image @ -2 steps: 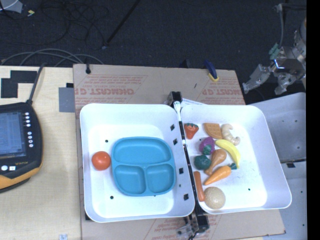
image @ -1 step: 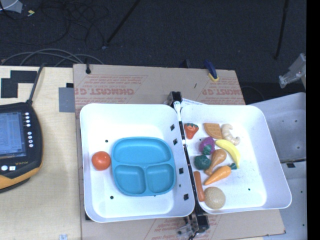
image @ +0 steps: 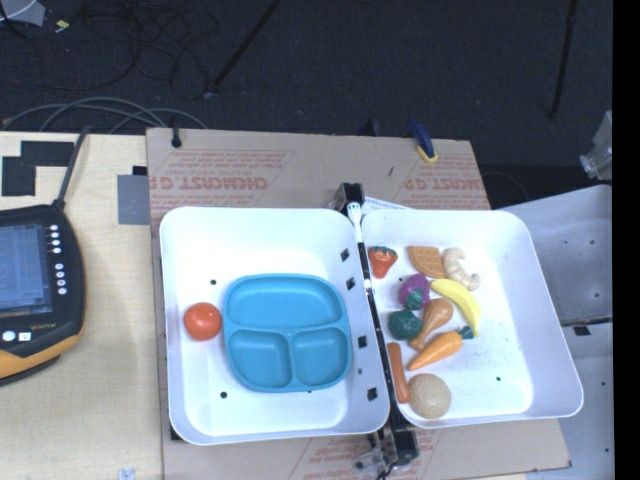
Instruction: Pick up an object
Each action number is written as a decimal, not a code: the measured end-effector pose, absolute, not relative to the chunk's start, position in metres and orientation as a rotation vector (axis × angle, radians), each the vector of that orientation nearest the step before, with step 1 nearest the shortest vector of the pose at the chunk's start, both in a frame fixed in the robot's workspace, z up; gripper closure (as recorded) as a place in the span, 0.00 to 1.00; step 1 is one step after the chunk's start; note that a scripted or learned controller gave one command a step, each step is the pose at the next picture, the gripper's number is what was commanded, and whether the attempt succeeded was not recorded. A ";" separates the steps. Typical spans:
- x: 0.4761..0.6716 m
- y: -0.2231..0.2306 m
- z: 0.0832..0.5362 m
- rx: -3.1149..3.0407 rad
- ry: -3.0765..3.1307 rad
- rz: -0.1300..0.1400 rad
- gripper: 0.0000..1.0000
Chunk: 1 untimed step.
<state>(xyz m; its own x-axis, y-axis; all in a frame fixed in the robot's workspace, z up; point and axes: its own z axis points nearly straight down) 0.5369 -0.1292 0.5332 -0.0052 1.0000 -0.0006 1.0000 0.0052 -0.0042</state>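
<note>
I cannot tell how far my end effector is open or whether it has hold of anything, so I judge the task only by how the things lie on the desk point(image: 100, 178).

Nothing looks lifted. Every toy food rests on a bin floor, so I take the pick as not yet begun: choosing a target, coming down over it, closing and raising are all left to do.

The right bin point(image: 520, 268), the one on the side I reach in from, holds the crowd. It gathers toward that bin's far wall, away from my entry side. There is a strawberry point(image: 381, 260) by the divider, a waffle piece point(image: 427, 260) and a pale mushroom point(image: 460, 266) beside it, then a purple piece point(image: 413, 290), a banana point(image: 458, 303), a dark green piece point(image: 405, 323) and a brown pear point(image: 434, 315), all touching or nearly so. Below them lie a carrot point(image: 437, 348), a sausage point(image: 398, 371) along the divider and a round beige potato point(image: 429, 394).

The left bin point(image: 185, 238), farther from my reach, carries a blue divided plate point(image: 285, 328) and a tomato point(image: 202, 320) just beside its outer edge.

The tomato and the potato stand freest of neighbours, so I judge them the easiest picks. The middle cluster would likely crowd my fingers.
</note>
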 end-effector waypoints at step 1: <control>0.571 -0.119 0.385 -2.209 -2.213 0.016 1.00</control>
